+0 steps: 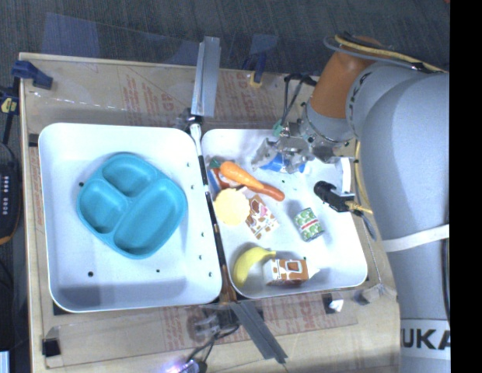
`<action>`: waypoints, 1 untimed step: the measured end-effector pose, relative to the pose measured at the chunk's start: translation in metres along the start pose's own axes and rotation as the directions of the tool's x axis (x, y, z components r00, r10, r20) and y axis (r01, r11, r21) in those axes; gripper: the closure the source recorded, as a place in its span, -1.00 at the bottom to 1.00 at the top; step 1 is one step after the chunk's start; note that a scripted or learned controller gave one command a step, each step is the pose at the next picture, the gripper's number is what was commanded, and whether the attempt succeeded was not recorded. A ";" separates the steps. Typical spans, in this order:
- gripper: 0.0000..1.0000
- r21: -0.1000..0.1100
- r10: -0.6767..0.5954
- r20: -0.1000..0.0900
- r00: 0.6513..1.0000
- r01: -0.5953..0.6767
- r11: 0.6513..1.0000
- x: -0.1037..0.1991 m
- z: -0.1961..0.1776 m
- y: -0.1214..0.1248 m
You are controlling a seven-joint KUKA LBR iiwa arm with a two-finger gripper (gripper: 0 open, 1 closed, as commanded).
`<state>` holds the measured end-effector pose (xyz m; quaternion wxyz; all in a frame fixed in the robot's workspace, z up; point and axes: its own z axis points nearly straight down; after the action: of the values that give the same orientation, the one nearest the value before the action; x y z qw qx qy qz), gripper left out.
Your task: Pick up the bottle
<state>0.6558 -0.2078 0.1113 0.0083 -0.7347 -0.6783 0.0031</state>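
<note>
A clear plastic bottle with a blue patch lies at the far end of the right bin. My gripper sits directly over it, reaching in from the right under the orange wrist band. The gripper body covers much of the bottle, so I cannot see whether they touch.
The right bin also holds an orange carrot, a pale yellow round item, a small patterned carton, a green can, a yellow fruit and a brown box. A blue divided plate lies in the left bin.
</note>
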 end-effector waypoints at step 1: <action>1.00 0.000 -0.004 0.000 1.000 0.004 1.000 0.000 -0.010 0.000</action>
<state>0.6562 -0.2076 0.1215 0.0082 -0.7335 -0.6797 0.0031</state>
